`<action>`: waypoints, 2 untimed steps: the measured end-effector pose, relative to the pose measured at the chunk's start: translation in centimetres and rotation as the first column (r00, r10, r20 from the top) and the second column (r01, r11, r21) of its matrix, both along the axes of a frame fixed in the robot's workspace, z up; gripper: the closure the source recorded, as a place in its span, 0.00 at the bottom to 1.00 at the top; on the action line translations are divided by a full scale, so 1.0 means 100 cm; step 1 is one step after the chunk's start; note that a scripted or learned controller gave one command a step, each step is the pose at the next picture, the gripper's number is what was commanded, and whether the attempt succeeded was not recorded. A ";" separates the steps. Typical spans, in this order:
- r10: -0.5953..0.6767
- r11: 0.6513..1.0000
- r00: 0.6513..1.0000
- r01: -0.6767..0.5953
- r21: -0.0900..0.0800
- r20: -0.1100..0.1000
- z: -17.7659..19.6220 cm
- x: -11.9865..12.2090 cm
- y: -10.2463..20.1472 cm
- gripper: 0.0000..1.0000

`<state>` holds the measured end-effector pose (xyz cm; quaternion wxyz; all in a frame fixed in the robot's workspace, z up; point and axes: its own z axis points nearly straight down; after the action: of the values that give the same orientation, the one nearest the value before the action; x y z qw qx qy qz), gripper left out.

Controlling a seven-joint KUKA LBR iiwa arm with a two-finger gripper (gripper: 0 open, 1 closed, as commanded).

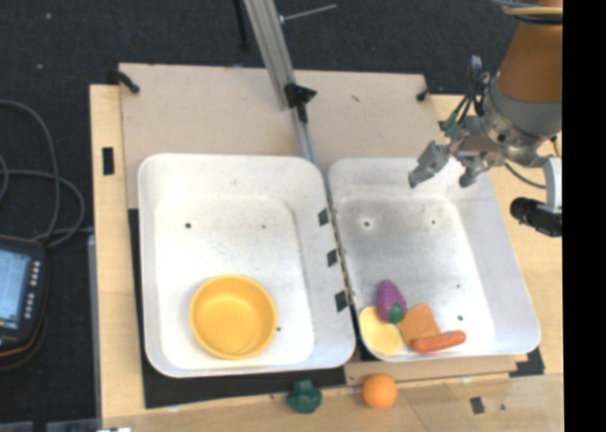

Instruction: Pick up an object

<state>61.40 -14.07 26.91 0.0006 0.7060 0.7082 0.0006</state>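
Observation:
My gripper [447, 171] hangs over the far edge of the right bin [426, 231], its two fingers spread open with nothing between them. At that bin's near edge lies a cluster of small items: a purple piece with a green stem [389, 300], an orange-brown chunk [418, 322], a pale yellow piece [379, 333] and an orange carrot-like stick [439, 342]. The gripper is well above and far behind this cluster. A yellow bowl [233, 315] sits upright in the left bin [189, 203], near its front.
An orange ball [379, 390] and a small green object [304, 397] lie on the bench in front of the bins. A slanted metal pole [275, 46] rises behind the bins' divide. A handheld pendant [17, 297] rests at the far left.

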 end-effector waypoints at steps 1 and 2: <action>0.000 1.000 1.000 0.000 0.000 0.000 0.000 0.000 0.000 0.00; -0.004 1.000 1.000 0.004 -0.002 -0.006 -0.062 0.002 -0.005 0.00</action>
<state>61.64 -14.55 20.68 -0.0010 0.7074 0.7068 -0.0024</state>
